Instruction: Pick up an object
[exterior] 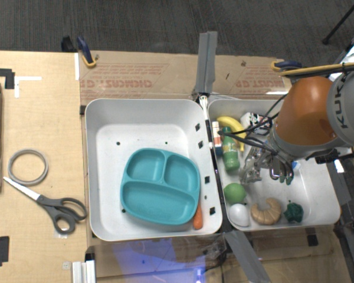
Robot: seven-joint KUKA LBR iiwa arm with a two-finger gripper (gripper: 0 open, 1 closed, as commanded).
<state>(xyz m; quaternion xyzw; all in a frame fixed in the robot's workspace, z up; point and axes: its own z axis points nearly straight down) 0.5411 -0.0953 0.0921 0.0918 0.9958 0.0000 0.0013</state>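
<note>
Now arm over right bin (318, 214), orange band above wrist. Gripper (261, 170) low inside that bin, near its middle; whether it grips anything, cannot tell. Green ball (235, 192) just below-left of gripper, apart from it. White egg-shaped thing (239, 214) beneath ball. Croissant (266, 211) right of egg. Dark green piece (294, 211) right of croissant. Banana (229, 123) and green bottle (230, 156) above-left of gripper. Teal divided plate (160, 186) in left bin (106, 122), orange carrot (197, 218) at plate's lower right edge.
</note>
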